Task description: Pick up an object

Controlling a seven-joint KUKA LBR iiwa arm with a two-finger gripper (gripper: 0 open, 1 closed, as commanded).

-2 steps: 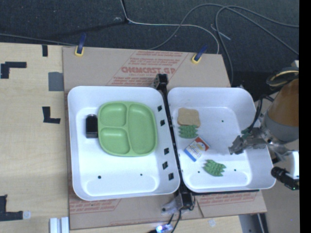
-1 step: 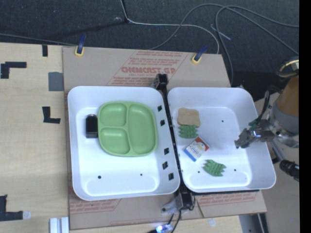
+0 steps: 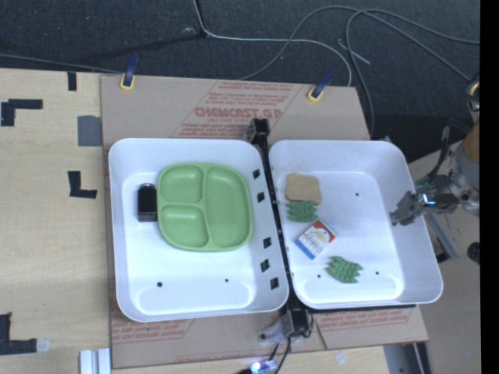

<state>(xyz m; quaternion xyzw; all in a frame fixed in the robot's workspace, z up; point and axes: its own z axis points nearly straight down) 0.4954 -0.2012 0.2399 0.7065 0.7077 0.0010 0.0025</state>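
Two bins are set side by side on a board (image 3: 234, 107). In the left bin (image 3: 125, 271) a divided plate (image 3: 204, 207) is laid, with a small block (image 3: 146, 202) just to its left. In the right bin (image 3: 382, 170) a sponge (image 3: 302, 187) is placed near the left wall, a leafy toy (image 3: 301, 210) just before it, a small carton (image 3: 315, 238) further forward, and another leafy toy (image 3: 343, 269) nearest the front

We see a wooden bench (image 3: 47, 232). A cardboard sheet (image 3: 234, 104) lies on it. Two white bins (image 3: 125, 287) sit side by side on that sheet
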